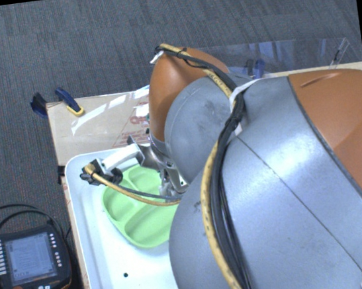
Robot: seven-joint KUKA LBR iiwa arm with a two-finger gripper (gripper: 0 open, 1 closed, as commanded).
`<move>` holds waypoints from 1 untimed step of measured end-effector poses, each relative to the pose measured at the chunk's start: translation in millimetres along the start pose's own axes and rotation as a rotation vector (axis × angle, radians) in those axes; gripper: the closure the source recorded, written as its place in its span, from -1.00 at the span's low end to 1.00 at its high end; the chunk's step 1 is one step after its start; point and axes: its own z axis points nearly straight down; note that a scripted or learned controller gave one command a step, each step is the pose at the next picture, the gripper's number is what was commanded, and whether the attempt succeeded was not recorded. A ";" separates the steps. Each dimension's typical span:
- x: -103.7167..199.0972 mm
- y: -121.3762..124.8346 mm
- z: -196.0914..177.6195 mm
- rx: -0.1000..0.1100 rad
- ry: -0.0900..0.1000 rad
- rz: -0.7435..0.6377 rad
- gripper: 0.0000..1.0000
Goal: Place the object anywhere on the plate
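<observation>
Grey arm point(274, 187) covers most of the right side and hangs over the white bin point(93, 253). Tool point(168, 184) sits low over the green plate point(138, 223), near the plate's upper right edge; tool state and the object's place can't be told. Bare bin floor left of and below the plate. Handheld controller point(27, 262) on the floor, left of the worktop point(91, 123).
</observation>
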 end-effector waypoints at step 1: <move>66.5 -21.0 37.2 -0.001 0.000 0.009 1.00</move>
